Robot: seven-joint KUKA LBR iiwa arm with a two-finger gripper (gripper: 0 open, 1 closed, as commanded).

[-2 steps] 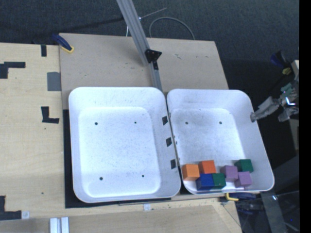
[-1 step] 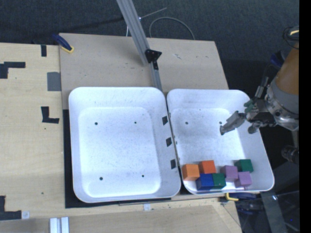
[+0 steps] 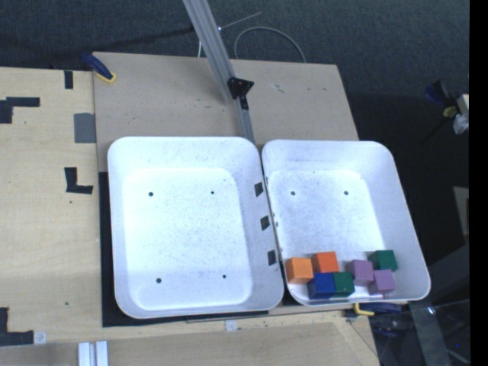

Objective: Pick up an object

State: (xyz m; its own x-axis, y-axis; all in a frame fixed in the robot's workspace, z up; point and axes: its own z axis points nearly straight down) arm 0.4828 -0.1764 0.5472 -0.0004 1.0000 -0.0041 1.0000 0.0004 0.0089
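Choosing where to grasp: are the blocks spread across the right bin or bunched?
Bunched: the blocks huddle along the right bin's near edge.

Fixed overhead camera, slanted downward.
It looked from well above the light wooden bench (image 3: pixel 191 97) (no close-up), framing both shallow white plastic bins (image 3: pixel 122 204) whole, side by side.

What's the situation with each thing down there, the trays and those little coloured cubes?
Left bin: sits flat, beside the other.
Right bin: sits flat, blocks gathered at its near edge.
Orange blocks: two, side by side.
Blue block: touching a green one.
Green blocks: two, apart.
Purple blocks: two, close together.
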